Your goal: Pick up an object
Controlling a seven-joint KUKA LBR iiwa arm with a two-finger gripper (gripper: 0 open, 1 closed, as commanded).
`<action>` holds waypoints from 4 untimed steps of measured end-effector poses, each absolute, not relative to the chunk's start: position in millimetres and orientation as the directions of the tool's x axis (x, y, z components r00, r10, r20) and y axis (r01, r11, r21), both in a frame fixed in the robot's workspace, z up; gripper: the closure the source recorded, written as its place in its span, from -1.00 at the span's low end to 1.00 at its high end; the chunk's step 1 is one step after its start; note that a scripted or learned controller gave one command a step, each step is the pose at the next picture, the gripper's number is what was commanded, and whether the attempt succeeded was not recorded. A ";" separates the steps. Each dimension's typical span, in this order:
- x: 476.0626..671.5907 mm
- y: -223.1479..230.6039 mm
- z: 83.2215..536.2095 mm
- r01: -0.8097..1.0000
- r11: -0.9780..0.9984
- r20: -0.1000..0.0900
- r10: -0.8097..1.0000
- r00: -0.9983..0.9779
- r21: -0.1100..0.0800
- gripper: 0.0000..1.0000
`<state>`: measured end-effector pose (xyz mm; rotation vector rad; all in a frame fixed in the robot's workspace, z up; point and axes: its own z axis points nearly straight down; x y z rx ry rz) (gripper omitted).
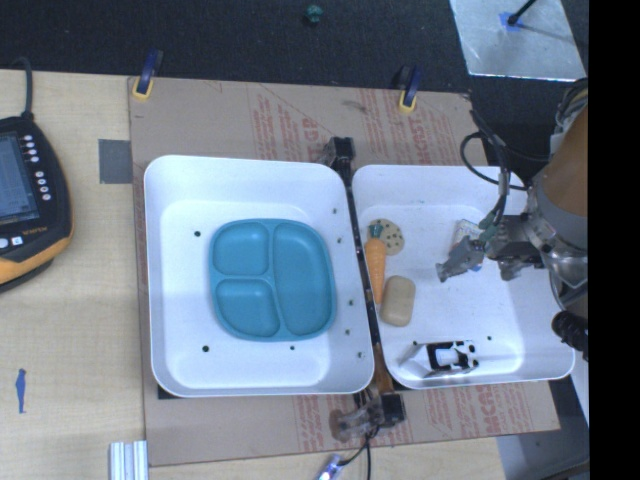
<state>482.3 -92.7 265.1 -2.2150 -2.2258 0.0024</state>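
Note:
My gripper (458,256) hangs over the middle of the right bin (500,193), reaching in from the right, with nothing seen in it. To its left, along the bin's left wall, lies an orange carrot (375,265). A round tan cookie (387,235) sits just above the carrot, and a beige bread-like lump (398,300) lies beside its lower end. A small black and white object (449,355) rests near the bin's front edge, below the gripper. All of these lie apart from the gripper.
The left bin (170,268) holds a blue divided plate (272,277). A handheld control pendant (25,203) lies on the bench at the far left. Cables (490,163) loop above the right bin near the arm.

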 end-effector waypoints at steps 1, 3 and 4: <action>524.9 -90.2 191.0 1.000 0.006 -0.001 1.000 -0.006 -0.005 -1.00; 531.8 -102.8 115.6 1.000 0.008 -0.002 1.000 -0.008 0.006 1.00; 531.7 -102.8 115.6 1.000 0.008 -0.002 1.000 -0.008 0.006 -1.00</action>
